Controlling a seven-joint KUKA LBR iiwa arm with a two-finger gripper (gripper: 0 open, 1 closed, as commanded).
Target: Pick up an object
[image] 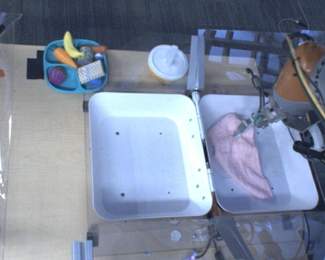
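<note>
Nearest the lens we saw the front rim of the left bin (151, 214), a shallow white tray with a few dark dots on its floor and nothing lying in it. Just beside it, separated by a thin dark seam, sat the right bin (292, 199). We found the pink cloth (238, 156) there, spread in a crumpled strip from the back-left part of that bin down toward its front middle, resting on the floor of the tray.

We saw the arm (300, 83) reaching in from the right, its orange band above the wrist and cables trailing around it. Its tool (245, 128) pointed down and to the left, its tip at the upper edge of the pink cloth, touching or very nearly touching the fabric. We could not tell whether the tool's fingers were spread or pressed together, nor whether any fabric sat between them, because they were too small and blurred against the cloth.

On the wooden counter (43, 161) behind the left bin we noted a blue divided plate (75, 66) holding toy food, including a banana and a carrot, and to its right a round white lidded cup (168, 63).
</note>
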